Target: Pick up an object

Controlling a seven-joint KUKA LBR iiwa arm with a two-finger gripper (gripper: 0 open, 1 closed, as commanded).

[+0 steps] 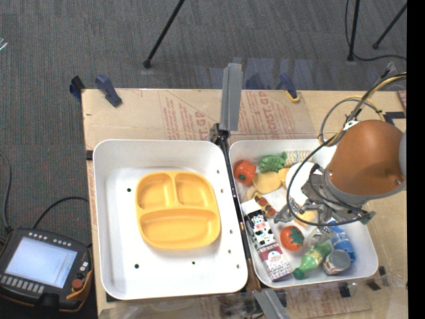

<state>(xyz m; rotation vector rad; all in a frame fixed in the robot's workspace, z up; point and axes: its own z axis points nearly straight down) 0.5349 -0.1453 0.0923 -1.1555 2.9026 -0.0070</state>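
Fingers: the gripper (317, 212) is low over the right bin (369, 244), its tips hidden under the orange wrist; whether they are wide, narrow or holding something I cannot tell.
Candidate objects: a red tomato (292, 238), a green bottle (311, 261), a cow-print carton (258, 226) and other toys lie in the right bin around the gripper.
Left bin: a yellow divided plate (178, 209) rests in the left bin (106, 258).
Progress: judged as mid-attempt; nothing is visibly lifted, so the grasp and raise remain.
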